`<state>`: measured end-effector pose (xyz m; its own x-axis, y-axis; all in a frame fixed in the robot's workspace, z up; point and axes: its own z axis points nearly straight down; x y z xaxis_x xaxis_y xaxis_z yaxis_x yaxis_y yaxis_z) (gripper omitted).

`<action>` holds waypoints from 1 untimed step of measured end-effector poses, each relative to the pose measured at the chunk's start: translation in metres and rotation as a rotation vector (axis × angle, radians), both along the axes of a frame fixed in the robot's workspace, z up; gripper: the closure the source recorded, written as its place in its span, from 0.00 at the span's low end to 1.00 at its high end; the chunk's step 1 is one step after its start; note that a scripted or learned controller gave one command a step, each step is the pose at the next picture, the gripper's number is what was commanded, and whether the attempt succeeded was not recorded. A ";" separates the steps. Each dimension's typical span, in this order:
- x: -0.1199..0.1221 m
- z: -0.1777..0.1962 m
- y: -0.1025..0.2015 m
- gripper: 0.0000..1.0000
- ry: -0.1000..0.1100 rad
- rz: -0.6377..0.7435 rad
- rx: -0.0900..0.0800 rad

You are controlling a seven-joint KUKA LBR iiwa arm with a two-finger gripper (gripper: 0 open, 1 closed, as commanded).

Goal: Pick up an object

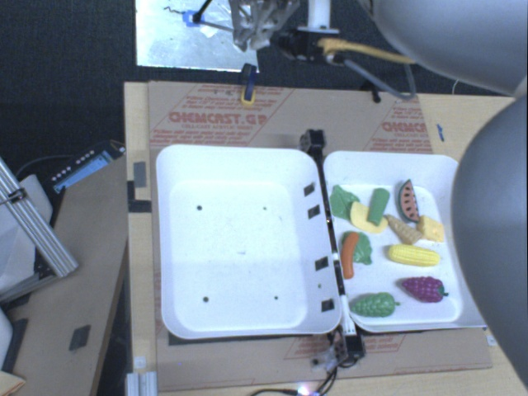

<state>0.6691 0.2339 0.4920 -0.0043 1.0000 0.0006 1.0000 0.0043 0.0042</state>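
The right bin (445, 172) holds several toy foods. Among them are a green leafy piece (342, 198), a green cucumber (379, 205), a watermelon slice (407, 199), a cone-shaped piece (403, 228), a yellow corn cob (412, 256), an orange carrot (348, 254), purple grapes (422, 288) and a bumpy green fruit (373, 304). My gripper (252, 23) hangs at the top of the camera view, beyond the far edge of the left bin (177, 221) and well away from the toys. Nothing hangs under it.
Both bins rest on a cardboard sheet (214, 114). A small yellow and blue clip (247, 85) lies on the cardboard below the gripper. A silver plate (177, 23) sits behind. The grey arm (495, 221) covers the right side of the view.
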 end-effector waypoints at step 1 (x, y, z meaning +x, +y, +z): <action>-0.001 0.015 0.000 1.00 0.001 0.000 0.000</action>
<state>0.6684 0.2342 0.5069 -0.0048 1.0000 0.0007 1.0000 0.0048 0.0032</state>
